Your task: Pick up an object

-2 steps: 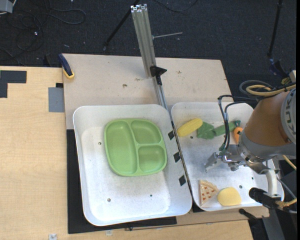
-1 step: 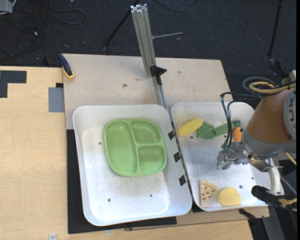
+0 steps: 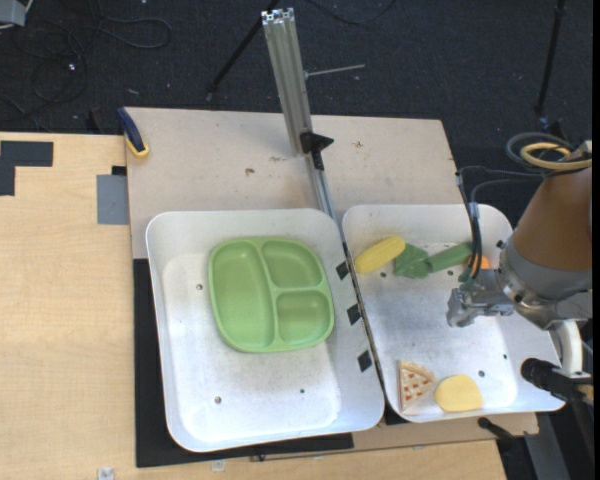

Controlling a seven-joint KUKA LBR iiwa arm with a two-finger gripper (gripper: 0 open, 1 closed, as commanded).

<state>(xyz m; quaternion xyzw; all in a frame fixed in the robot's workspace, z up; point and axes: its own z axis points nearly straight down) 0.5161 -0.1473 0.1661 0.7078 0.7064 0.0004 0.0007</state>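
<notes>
Camera view from above shows the grey arm (image 3: 555,253) reaching in over the right bin (image 3: 420,408), with the claw (image 3: 465,308) hanging low above bare white floor near that bin's middle. Whether the claw is spread or pressed together cannot be told from this angle, and nothing can be seen between its tips.

Just behind the claw, toward the bin's far side, lies a green toy vegetable (image 3: 430,260), its long end pointing toward the wrist; it sits near the claw but apart from it. Further to the left of that, touching the green piece, rests a yellow corn cob (image 3: 378,254).

On the near side of the claw, well apart from it, a yellow round piece (image 3: 459,394) lies by the bin's front wall, with a pizza slice (image 3: 413,384) just beside it on the left.

Far to the left of the claw, across the divide between bins, a green divided plate (image 3: 272,294) sits in the left bin (image 3: 180,388).
</notes>
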